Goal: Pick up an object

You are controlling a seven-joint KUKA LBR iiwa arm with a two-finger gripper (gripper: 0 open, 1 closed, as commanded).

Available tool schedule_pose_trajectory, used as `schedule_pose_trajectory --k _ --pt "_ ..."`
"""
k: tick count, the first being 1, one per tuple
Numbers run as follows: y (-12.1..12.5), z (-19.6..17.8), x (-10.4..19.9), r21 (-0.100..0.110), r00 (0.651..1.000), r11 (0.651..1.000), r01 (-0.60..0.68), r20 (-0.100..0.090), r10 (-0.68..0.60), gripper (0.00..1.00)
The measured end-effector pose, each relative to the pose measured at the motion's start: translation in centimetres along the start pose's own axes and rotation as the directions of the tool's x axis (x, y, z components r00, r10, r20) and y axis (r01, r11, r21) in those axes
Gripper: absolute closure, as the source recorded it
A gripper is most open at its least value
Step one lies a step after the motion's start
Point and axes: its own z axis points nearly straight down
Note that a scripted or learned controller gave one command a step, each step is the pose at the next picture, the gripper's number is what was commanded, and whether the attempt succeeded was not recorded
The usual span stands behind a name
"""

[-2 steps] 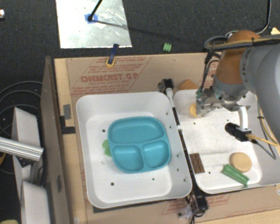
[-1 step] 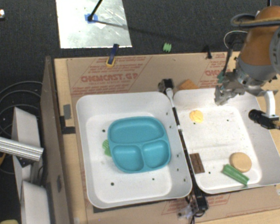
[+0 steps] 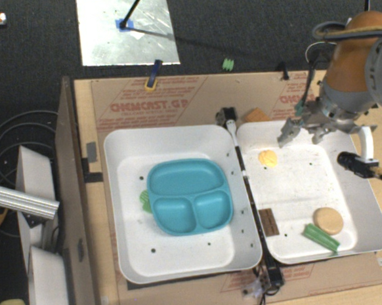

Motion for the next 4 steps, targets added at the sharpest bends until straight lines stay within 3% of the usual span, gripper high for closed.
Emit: schedule_pose_trajectory --k 1,2,3,4 --pt "2.6 7.8 2.1 0.002 1.000 1.000 0.004 -0.001 -0.004 0.00" --pt "3.4 10.8 2.6 0.002 1.000 1.000 0.003 -0.001 -0.003 0.00" --pt "4.3 10.5 3.0 -0.001 1.000 1.000 0.003 -0.001 -0.003 0.00" --pt "2.8 10.6 1.9 0.002 1.000 1.000 -0.003 0.000 0.003 0.00"
